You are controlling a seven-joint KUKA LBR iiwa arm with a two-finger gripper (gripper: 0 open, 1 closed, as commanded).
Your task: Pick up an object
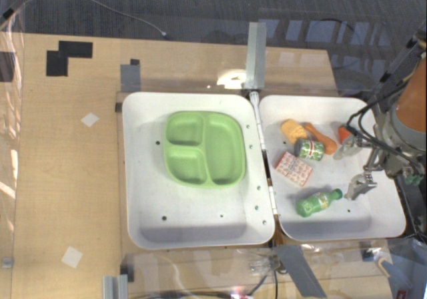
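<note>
- Camera view: we see two white bins side by side on the tabletop [67, 177]. The left bin [143, 217] holds a green tray [203, 149] with three compartments, lying flat near its middle.
- The right bin [380, 221] holds the loose things: a green bottle [317, 202] on its side toward the near wall, a red-and-white packet [293, 168] just beside the dividing wall, a small can [310, 150] with a green and red label, and orange pieces [293, 131] touching the can at the far side. A small red thing [343, 133] lies near the arm; we cannot tell what it is.
- The arm [410, 114] reaches in from the right, and the jaws [353, 167] hang over the right side of that bin. They stand wide apart with nothing between them, one finger [347, 146] toward the can and the other near the bottle's cap.
- We judge that no object is picked yet; the nearest candidates are the bottle and the can, both close to the jaws but apart from them.
- What could go wrong: the bottle and the can are round and lie on their sides, so a closing finger could roll either away instead of trapping it.
- The can touches the orange pieces, so a grasp there could catch two things or nudge the cluster.
- A descent near the bin's right wall could strike the rim.
</note>
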